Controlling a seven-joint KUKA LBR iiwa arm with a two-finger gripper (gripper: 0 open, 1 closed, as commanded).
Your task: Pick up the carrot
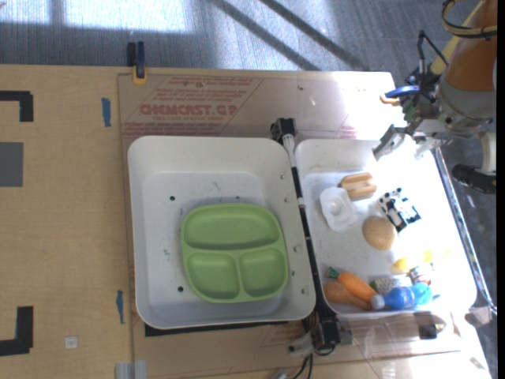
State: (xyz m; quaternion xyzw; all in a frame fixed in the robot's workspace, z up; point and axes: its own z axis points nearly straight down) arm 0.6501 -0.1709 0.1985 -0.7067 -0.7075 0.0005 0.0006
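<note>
In the camera view, you have two white bins side by side on the tabletop point(71, 212). The left bin point(150, 180) holds a green divided plate point(233, 251), lying flat toward its near half. The right bin point(450, 235) holds the clutter.

Your carrot point(357, 284) lies in the near left corner of the right bin, orange, with its green end pointing up and left toward the divider between the bins. It rests just beside a blue toy point(402, 297), and another orange piece sits against its lower side. Farther up the same bin you can see a hot-dog bun point(358, 185), a white cup-like piece point(338, 208) just below and left of it, a round tan object point(379, 233), a small black-and-white item point(397, 208), and some yellow bits near the right wall.

The arm point(473, 69) comes in at the upper right, with its orange band visible. Your hand point(398, 136) hangs over the far right corner of the right bin, well apart from the carrot and above the bun. It has nothing in it; how far it is open you cannot tell from this angle.
</note>
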